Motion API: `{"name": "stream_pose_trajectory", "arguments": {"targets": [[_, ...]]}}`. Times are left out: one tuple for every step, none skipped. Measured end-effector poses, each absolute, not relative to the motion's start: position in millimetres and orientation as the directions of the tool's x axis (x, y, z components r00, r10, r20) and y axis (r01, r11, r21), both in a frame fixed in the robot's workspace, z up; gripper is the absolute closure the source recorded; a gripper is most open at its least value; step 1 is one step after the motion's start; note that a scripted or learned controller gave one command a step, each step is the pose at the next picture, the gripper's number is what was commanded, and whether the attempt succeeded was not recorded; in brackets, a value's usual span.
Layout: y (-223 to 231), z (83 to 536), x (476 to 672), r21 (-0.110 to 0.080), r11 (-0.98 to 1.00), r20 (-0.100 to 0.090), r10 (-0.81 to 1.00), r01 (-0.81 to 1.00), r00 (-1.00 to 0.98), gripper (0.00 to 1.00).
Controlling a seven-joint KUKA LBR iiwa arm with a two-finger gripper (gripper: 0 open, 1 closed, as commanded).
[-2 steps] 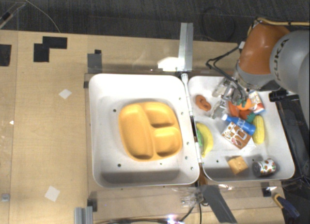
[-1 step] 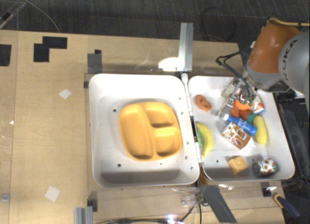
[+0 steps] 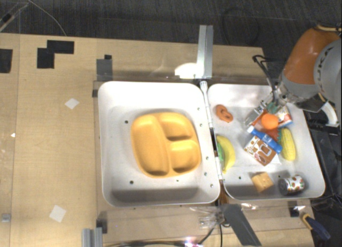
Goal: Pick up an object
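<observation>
The right bin (image 3: 315, 187) holds a cluster of objects. My gripper (image 3: 269, 109) hangs low over the bin's upper right part, right above an orange ball (image 3: 270, 121) and a red and white packet beside it. Just below lie a blue bar (image 3: 266, 138), a brown and white packet (image 3: 259, 150) and a yellow corn cob (image 3: 288, 144). A reddish-brown ring-shaped piece (image 3: 224, 113) lies apart at the upper left, and a yellow-green banana (image 3: 226, 153) rests against the left wall. A tan cube (image 3: 261, 181) and a shiny dark can (image 3: 292, 184) sit near the front edge.
The left bin (image 3: 115, 184) contains a yellow divided tray (image 3: 164, 143) in its middle. A metal post (image 3: 205, 48) rises at the back between the two bins. The arm's orange band (image 3: 304, 59) sits over the right bin's far right corner.
</observation>
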State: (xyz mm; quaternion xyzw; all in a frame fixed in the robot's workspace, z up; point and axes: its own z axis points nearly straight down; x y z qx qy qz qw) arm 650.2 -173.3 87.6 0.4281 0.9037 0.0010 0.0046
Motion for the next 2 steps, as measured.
{"name": "stream_pose_trajectory", "arguments": {"targets": [[-171,102,654.2,0.013,0.641,-0.017,0.767,0.767,-0.641,1.00],[-128,89,629.8,0.011,0.454,-0.006,0.891,0.891,-0.454,1.00]]}}
